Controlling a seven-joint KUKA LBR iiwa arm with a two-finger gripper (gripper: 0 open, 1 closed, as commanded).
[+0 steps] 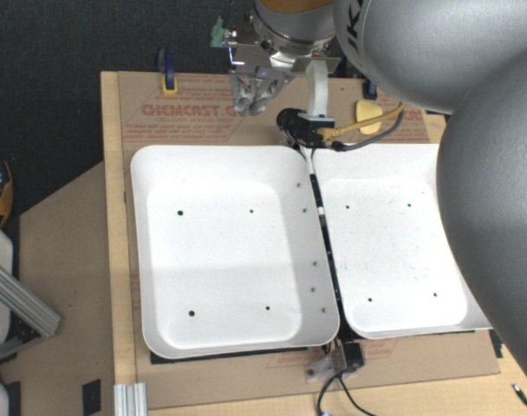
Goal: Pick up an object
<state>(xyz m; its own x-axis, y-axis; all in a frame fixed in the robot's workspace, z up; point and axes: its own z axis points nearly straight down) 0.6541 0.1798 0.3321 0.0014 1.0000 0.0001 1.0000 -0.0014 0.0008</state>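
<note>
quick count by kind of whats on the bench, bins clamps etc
white bins: 2, the left bin and the right bin
blue and yellow clamps: 1, the clamp at the board's far left corner
grey arms: 1, its gripper raised above the board beyond the left bin
total: 4

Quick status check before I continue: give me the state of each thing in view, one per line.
end effector: raised over the bench's far edge, beyond the bins, nothing seen between its fingers.
left bin: flat on the bench, upright, pressed against the right bin.
right bin: flat on the bench, partly hidden by the arm.
blue-and-yellow clamp: gripping the board's far edge.
board: lying flat under both bins.
</note>
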